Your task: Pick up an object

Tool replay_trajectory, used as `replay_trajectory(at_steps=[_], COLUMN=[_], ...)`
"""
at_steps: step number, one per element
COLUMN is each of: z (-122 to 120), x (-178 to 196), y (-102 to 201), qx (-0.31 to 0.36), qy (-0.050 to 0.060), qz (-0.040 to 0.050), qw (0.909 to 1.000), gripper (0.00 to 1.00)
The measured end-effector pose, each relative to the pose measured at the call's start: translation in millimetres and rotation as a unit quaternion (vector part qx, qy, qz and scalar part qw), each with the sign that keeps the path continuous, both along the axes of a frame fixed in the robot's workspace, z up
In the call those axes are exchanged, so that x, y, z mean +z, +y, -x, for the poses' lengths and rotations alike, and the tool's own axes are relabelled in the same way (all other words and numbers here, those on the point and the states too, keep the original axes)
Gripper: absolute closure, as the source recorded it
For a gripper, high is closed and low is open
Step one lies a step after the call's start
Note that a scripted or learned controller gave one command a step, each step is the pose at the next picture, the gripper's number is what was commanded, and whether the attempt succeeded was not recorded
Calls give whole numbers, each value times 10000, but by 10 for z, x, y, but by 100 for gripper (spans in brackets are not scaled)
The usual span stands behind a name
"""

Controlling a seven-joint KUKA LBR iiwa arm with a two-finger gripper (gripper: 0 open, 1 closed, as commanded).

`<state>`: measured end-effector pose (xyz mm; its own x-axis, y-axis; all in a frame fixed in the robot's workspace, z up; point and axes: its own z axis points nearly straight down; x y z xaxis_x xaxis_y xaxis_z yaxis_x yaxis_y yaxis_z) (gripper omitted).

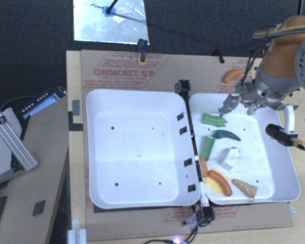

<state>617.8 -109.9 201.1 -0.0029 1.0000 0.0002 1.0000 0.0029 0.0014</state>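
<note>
The right bin [279, 159] holds several toy foods. A light green piece [213, 119] lies near its far left, with a dark teal pepper [226, 134] and a green cucumber [208, 146] below it. Further forward are a white block [227, 158], an orange sausage [220, 182] beside a yellow piece [210, 186], and a tan cone [245, 188]. My gripper [241, 106] hangs over the bin's far edge, just up and right of the light green piece. It is open, with nothing between its fingers.
The left bin [137, 146] sits beside the right one, joined by black clips along the shared rim. An orange sausage-shaped thing [233, 75] lies on the cardboard behind the right bin. A thin orange carrot [204, 166] rests against the right bin's left wall.
</note>
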Motion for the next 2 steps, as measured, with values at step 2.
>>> replay_trajectory(at_steps=[2], z=[-6], x=[625], y=[2867], qx=[57], qy=[-27], qz=[-32], qw=[10000], gripper=[0])
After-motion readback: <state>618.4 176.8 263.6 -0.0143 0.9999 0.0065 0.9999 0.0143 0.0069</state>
